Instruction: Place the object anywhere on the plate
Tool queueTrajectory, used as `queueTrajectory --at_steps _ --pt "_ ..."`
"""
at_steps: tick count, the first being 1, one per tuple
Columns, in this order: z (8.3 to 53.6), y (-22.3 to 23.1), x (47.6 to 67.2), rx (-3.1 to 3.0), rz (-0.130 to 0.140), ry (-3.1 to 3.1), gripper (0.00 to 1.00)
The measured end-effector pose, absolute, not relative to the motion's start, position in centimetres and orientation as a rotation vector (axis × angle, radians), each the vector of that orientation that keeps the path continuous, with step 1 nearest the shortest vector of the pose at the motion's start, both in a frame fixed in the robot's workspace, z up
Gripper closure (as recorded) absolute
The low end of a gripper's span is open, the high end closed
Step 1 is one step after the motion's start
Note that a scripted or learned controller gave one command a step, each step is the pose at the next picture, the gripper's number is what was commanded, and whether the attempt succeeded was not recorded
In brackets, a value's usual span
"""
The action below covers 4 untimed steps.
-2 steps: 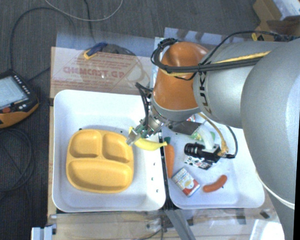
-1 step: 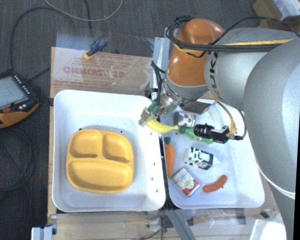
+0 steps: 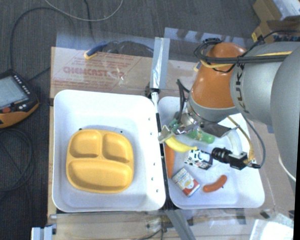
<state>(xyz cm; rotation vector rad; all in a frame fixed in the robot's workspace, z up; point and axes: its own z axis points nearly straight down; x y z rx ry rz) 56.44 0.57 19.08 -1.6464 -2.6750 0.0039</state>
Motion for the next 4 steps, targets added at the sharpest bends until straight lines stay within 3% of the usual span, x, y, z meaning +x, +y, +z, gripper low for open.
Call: queueTrajectory --at_steps 1,2,3,4 --pt "20.3 0.5 56.2 -1.81 0.001 -2.569 1.0" --pt "21.3 5.4 59.5 -1.687 0.005 -2.651 1.0" --pt "23.7 5.4 65.9 -1.738 0.004 -2.619 1.0" --pt "19.7 7.9 58.4 -1.592 0.005 -2.707 1.0"
